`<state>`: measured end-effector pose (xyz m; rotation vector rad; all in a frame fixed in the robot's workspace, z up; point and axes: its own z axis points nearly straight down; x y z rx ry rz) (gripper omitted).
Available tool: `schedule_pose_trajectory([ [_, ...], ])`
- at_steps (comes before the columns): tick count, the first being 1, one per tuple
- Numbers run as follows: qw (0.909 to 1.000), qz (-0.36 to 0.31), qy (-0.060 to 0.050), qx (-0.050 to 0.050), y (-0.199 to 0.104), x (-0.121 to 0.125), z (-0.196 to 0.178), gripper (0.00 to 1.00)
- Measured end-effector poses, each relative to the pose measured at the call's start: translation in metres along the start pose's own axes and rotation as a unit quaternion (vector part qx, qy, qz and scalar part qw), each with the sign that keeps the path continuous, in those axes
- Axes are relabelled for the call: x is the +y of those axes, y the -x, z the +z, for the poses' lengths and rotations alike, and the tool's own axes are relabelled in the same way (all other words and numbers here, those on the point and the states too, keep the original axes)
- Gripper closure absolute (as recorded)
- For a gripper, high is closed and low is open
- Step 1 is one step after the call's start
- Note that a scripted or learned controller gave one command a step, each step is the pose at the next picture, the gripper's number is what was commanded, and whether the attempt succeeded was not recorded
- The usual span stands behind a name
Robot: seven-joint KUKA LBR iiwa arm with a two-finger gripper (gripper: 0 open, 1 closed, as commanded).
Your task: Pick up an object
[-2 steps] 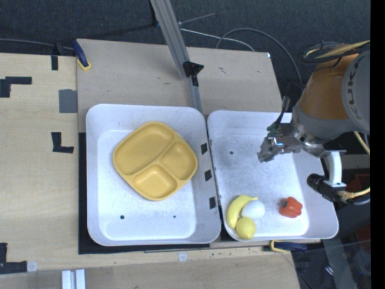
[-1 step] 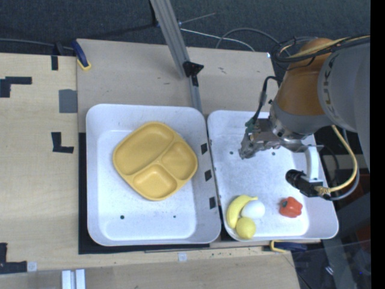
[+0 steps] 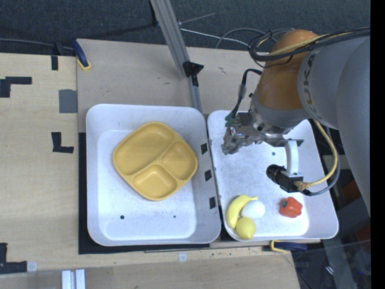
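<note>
The robot's claw (image 3: 231,142) hangs low over the right bin (image 3: 246,176), at its far corner on the side that meets the neighbouring bin; whether the claw is spread or pressed together cannot be told from above, and nothing shows in its grasp. At the right bin's near edge, on that same side, a lemon (image 3: 245,227), a banana (image 3: 237,205) and a small white egg-shaped piece (image 3: 254,209) lie bunched and touching. A small red fruit (image 3: 290,207) sits apart from them, further along that near edge. Beside the right bin, the left bin (image 3: 102,161) holds a yellow divided plate (image 3: 155,160). By the look of it, the pick is at the approach stage, with the claw over bare floor. The next move would call for travel toward the right bin's near edge; the lone red fruit looks the cleaner target
</note>
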<state>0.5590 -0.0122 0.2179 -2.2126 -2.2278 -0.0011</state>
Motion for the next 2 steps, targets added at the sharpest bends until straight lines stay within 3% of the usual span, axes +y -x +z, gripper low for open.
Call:
schedule_pose_trajectory([
  [2,1.0,0.0,0.0,0.0,-0.095,0.013,-0.006,1.0],
])
